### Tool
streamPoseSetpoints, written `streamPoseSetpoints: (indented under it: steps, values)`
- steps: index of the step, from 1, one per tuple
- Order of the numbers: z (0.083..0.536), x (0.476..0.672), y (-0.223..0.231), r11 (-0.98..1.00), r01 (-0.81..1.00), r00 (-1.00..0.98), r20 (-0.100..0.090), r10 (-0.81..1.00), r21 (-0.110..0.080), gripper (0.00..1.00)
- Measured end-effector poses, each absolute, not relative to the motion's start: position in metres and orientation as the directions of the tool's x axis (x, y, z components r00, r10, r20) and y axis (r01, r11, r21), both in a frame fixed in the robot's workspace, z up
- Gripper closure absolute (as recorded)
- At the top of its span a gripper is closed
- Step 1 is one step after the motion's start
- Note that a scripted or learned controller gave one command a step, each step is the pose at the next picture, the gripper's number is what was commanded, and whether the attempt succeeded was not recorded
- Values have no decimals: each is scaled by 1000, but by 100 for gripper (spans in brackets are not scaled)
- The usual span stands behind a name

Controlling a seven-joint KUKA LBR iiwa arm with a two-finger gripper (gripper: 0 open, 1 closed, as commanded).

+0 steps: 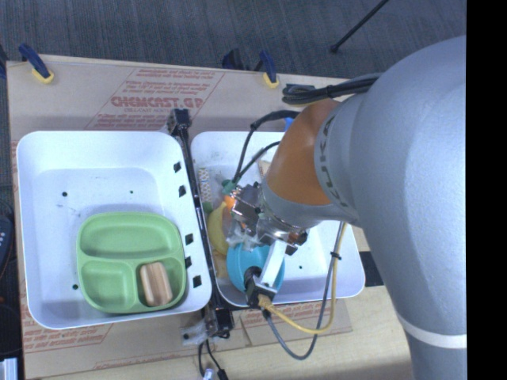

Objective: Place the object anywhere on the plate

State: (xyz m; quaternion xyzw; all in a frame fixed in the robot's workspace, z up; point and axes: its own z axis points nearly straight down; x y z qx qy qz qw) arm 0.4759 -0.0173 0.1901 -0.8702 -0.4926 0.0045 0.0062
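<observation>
A light green divided plate lies in the left bin. A tan, bread-like roll rests in the plate's lower right compartment. In the right bin the arm's wrist reaches down over a cluster of objects: a blue cup-like piece, a yellow item and an orange bit. The gripper sits low among them, its tips hidden by the wrist and cables.
The grey arm with its orange band covers most of the right bin. A black divider with clips runs between the bins. Black and yellow cables hang past the right bin's front edge. Blue clamps hold the cardboard.
</observation>
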Motion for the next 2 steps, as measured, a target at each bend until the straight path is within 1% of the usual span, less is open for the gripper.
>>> streamPoseSetpoints:
  steps: [1,2]
  values:
    - [190,476,22,-713,701,713,-7,702,-4,100]
    - [190,476,23,-712,702,712,-6,702,-6,0]
